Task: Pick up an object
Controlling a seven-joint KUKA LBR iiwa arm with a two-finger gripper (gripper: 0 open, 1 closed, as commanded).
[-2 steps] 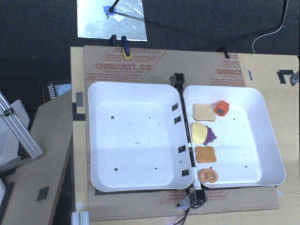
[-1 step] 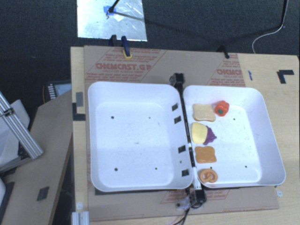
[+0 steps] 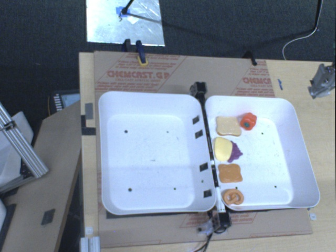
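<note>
**Q.** Where does the tool (image 3: pixel 321 82) stand, and what is its state?

**A.** A grey metal part sits at the upper right margin, above the counter (image 3: pixel 173 70) and outside the right bin (image 3: pixel 299 140). It is cut off by the frame; whether it is wide or narrow cannot be told. Nothing is seen held in it.

**Q.** Which items lie nearest to it?

**A.** All candidates rest in the right bin, grouped along its left wall. Nearest the tool is a small orange-red toy vegetable (image 3: pixel 248 121), possibly a pepper, just beside a pale slice of toast (image 3: pixel 228 125). Below these lies a yellow and purple toy food piece (image 3: pixel 227 149), then a darker brown toast slice (image 3: pixel 230 172), and, at the near corner, a pretzel-shaped piece (image 3: pixel 233 196).

**Q.** And farther out?

**A.** The left bin (image 3: pixel 152 151) adjoins the right one along a shared edge with black clips. Beyond the counter's far edge, a reflective sheet (image 3: pixel 125 14) lies on the dark floor.

**Q.** How far along is the task?

**A.** By judgement, at its outset. Every item lies flat on the bin floor, well apart from the tool. Approach, descent, closure on one item and lift all remain to be done. The orange-red piece and the pretzel stand a little clear of their neighbours and may offer the easiest grasps.
</note>
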